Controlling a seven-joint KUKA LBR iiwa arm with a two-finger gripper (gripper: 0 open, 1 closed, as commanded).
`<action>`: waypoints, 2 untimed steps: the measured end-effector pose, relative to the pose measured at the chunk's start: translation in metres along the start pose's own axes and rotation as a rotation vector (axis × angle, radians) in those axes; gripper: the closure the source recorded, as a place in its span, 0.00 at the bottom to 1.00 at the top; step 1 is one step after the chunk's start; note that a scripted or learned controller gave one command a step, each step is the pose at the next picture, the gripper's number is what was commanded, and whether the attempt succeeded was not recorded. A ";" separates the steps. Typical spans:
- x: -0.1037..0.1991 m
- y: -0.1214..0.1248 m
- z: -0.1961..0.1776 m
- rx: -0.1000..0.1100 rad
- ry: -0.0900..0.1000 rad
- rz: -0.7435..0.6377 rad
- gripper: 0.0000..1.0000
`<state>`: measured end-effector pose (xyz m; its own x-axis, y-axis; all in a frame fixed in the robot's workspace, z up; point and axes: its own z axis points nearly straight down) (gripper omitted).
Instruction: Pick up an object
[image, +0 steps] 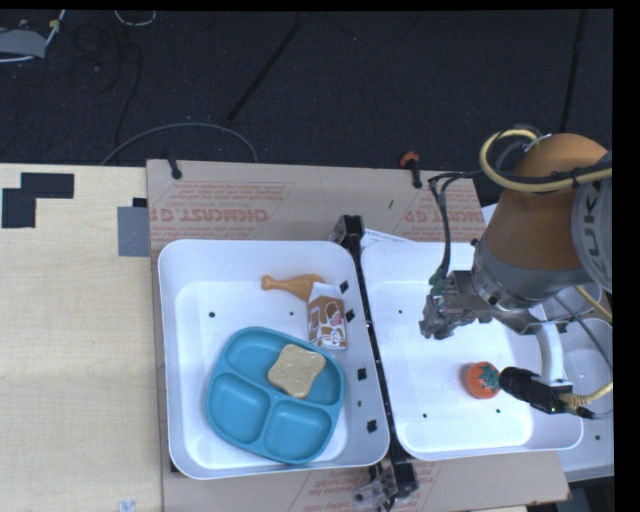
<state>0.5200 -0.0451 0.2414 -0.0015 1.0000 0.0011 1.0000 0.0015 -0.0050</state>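
Step in hand: approach. The gripper (440, 322) hangs over the right bin (420, 420) — whether it is spread or closed cannot be told. The tomato (481, 380) lies just beside it, lower right, untouched. Next move — shift over the tomato, then descend.
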 end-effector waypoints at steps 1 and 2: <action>0.042 0.018 -0.003 -0.003 0.000 -0.002 1.00; 0.093 0.031 0.013 -0.002 -0.002 -0.001 1.00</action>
<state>0.5505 0.0475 0.2279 -0.0021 1.0000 -0.0004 1.0000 0.0021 -0.0034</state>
